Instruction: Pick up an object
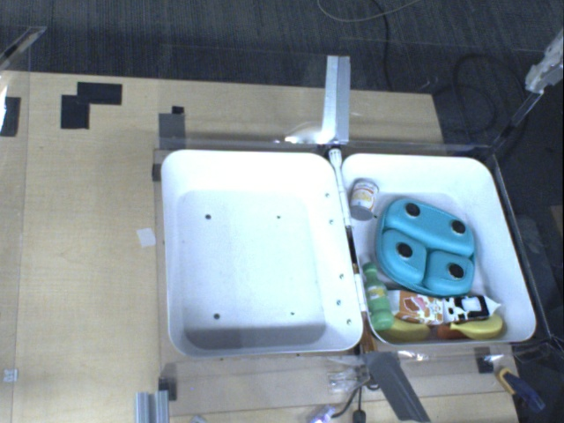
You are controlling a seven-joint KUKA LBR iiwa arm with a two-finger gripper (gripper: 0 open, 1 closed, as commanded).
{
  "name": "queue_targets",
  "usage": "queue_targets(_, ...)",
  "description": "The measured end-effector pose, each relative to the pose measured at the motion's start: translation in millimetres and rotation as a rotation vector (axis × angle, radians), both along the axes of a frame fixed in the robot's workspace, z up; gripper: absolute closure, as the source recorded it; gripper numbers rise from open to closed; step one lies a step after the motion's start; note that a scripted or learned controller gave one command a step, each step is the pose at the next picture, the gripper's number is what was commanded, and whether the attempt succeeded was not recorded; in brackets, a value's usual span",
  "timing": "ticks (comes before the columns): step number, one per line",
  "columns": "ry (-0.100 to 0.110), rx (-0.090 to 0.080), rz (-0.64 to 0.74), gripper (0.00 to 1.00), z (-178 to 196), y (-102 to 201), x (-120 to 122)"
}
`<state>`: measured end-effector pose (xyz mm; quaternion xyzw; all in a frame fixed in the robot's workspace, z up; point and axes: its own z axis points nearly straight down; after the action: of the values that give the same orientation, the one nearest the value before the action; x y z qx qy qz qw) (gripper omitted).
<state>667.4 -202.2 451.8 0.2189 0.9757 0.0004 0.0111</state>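
Observation:
The right bin holds a pile of objects. A large teal plastic tray with round dimples lies tilted across its middle. A small can with a pale lid stands at the bin's left wall. Along the front edge lie a green bottle, an orange printed packet, a black and white piece and a yellow banana-like object. A pale part of the arm shows at the upper right edge, well above and behind the bins.
The left bin sits beside the right one, with a metal divider post rising behind their shared wall. Black tape marks lie on the wooden bench at the far left. Cables run over the dark floor behind.

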Motion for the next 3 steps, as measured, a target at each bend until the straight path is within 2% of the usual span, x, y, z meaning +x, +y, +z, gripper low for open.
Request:
queue_targets(1,0.011,-0.002,0.274,1.0,-14,-2,-6)
queue_targets(2,0.012,-0.005,0.48,1.0,-14,-2,-10)
queue_targets(3,0.009,-0.011,0.757,1.0,-12,-2,3)
